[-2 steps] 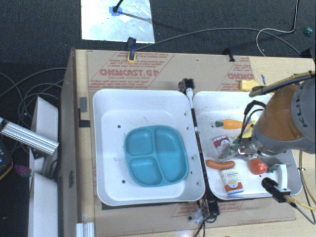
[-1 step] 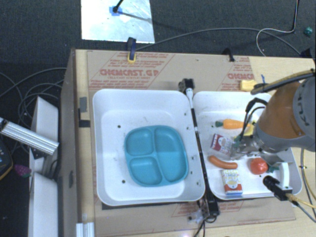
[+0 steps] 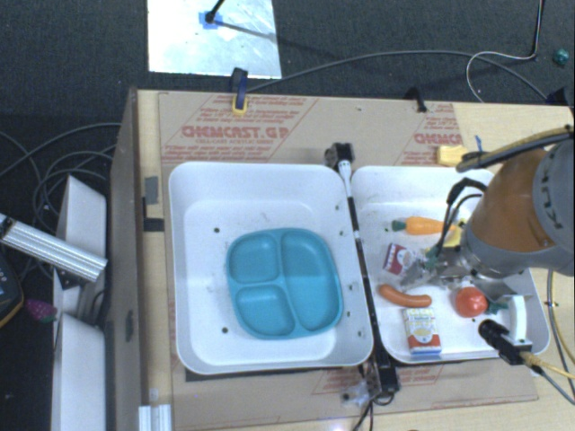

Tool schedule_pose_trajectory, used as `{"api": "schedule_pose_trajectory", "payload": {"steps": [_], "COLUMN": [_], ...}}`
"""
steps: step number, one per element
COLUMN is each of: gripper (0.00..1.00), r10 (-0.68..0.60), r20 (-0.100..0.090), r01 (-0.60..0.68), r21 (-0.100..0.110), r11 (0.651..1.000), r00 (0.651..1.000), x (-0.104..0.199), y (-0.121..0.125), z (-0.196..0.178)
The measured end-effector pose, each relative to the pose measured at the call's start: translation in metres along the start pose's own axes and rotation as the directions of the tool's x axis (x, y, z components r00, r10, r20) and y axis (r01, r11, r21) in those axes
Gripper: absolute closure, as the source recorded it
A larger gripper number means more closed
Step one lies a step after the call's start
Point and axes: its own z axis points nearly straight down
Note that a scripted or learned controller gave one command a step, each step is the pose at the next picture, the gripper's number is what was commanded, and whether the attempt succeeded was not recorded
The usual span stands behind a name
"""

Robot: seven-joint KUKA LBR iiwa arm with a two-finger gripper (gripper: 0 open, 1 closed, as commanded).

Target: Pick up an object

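Presently the gripper (image 3: 429, 263) sits low in the right bin (image 3: 539, 335), its grip indiscernible, with the sausage (image 3: 404, 295) at its seven o'clock.

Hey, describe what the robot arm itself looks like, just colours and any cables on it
The arm is a thick rounded grey body with a broad orange band above the wrist. Thin black cables loop off its left side down toward the gripper, which looks like dark, small metal parts.

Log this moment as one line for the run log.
arm: over right bin | gripper: low among items | sausage: loose | plate: left bin
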Motion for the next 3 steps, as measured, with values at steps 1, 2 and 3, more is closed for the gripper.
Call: {"api": "schedule_pose_trajectory", "payload": {"steps": [1, 2, 3], "gripper": [0.0, 0.0, 0.0], "r10": [0.003, 0.0, 0.0], "r20": [0.0, 0.003, 0.001], "r01": [-0.003, 0.0, 0.0], "r21": [0.003, 0.0, 0.003], "r11": [1.0, 1.0, 1.0], "r00": [1.0, 1.0, 1.0], "x": [0.019, 0.004, 0.039], "y": [-0.023, 0.054, 0.017], "z": [0.011, 0.01, 0.011]}}
